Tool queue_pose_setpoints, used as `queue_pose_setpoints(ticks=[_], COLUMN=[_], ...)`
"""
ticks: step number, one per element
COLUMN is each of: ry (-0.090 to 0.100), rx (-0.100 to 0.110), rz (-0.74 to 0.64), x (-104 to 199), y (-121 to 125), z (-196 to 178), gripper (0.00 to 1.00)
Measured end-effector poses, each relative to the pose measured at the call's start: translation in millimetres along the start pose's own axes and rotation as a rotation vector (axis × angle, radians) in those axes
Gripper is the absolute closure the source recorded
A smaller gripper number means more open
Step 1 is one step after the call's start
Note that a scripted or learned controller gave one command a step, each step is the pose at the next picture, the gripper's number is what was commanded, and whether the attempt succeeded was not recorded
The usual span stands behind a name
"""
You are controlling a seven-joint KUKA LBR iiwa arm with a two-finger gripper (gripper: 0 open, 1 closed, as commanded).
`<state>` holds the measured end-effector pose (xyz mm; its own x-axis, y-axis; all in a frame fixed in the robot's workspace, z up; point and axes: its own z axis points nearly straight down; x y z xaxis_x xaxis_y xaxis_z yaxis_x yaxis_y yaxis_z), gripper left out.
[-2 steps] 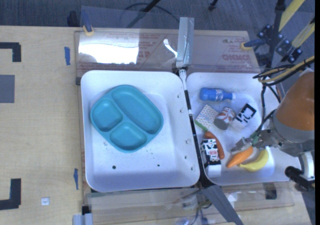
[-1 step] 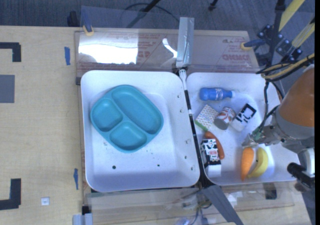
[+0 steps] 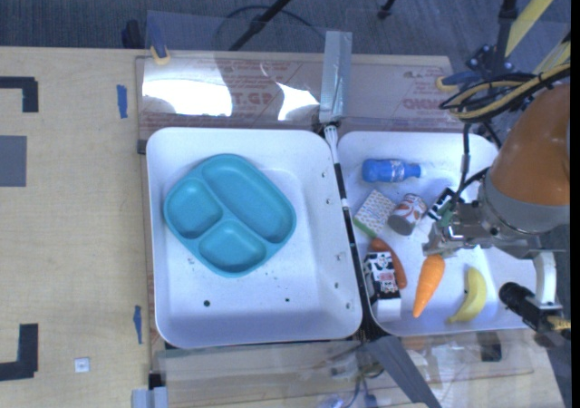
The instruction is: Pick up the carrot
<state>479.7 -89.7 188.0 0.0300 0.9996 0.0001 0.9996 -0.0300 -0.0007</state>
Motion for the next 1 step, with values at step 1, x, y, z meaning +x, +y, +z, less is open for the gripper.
queue_pose_setpoints(ticks=[1], ry=[-0.001], rx=[-0.001], rz=[-0.126], x=[68.0], y=[8.2], z=[-74.1], gripper=[1.0])
